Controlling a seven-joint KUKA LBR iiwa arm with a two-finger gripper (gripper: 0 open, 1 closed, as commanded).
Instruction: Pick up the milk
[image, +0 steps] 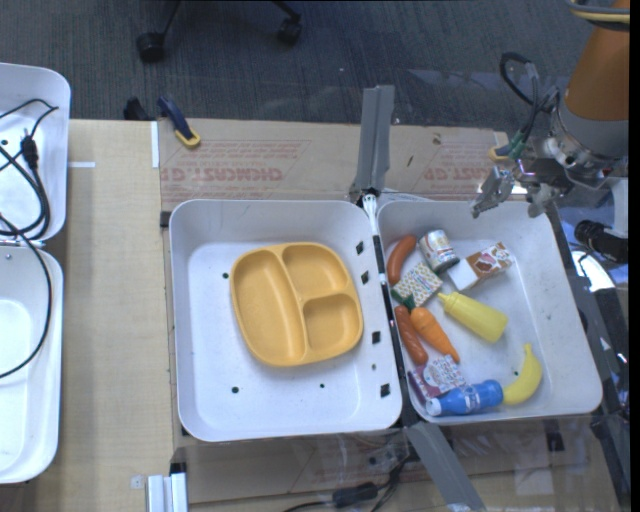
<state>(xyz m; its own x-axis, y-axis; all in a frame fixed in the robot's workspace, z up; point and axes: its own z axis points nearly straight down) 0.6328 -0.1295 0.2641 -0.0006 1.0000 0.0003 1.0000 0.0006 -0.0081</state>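
Milk (482, 267), a small carton with brown and white print, lay in the right bin (560, 330), near its back wall, just beside a small can (437, 248) and above a yellow bottle (473, 314). We saw the hand (512, 190) over the bin's back rim, its fingers spread and holding nothing.
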